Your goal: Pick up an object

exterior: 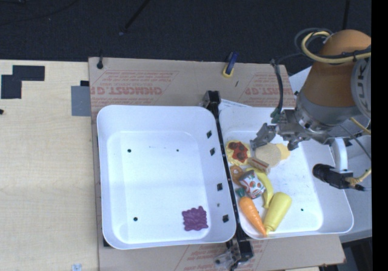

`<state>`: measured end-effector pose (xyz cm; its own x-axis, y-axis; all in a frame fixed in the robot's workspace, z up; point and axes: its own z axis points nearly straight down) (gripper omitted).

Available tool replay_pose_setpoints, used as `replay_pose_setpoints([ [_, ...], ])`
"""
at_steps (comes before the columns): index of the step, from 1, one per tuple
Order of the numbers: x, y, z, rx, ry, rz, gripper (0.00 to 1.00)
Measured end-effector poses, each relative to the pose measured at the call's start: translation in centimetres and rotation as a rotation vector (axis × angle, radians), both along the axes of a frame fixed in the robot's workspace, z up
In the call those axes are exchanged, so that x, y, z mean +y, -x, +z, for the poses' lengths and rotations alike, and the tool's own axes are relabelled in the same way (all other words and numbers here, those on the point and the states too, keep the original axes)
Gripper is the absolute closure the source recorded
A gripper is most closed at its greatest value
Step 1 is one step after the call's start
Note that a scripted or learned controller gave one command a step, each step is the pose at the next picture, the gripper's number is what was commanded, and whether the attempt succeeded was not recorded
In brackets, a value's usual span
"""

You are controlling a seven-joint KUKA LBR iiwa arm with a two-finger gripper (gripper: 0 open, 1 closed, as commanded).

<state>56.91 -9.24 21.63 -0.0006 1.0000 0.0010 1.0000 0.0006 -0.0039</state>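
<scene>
Right now the two-finger gripper (271, 134) hangs low over the right white plastic bin (315, 212); whether its fingers are released or clenched I cannot tell. Nearest, just beneath and beside its tips, lies a pale beige wedge-shaped block (271, 154), apparently touching them. Judgement: light, stiff, smooth plastic, liable to slip; best pinched across its flat faces. Next out, a red-brown lumpy toy (239, 152). Further from the tool: a small multicoloured toy (251, 185), an orange plastic carrot (251, 215) and a pale yellow rounded bottle-like piece (277, 210), crowded together. Farthest, across the divider in the left white bin (121, 124), a purple knobbly grape cluster (195, 218).
</scene>
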Motion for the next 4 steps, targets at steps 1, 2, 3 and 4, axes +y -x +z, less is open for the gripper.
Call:
replay_pose_setpoints([
  [1,9.9,1.7,-2.7,0.004,-0.003,0.008,0.00],
  [2,19.2,-0.4,6.0,-0.010,-0.004,0.011,0.00],
  [3,18.6,-0.2,6.4,0.003,0.001,0.003,1.00],
  [4,19.0,1.9,26.1,-0.018,-0.002,0.002,1.00],
])
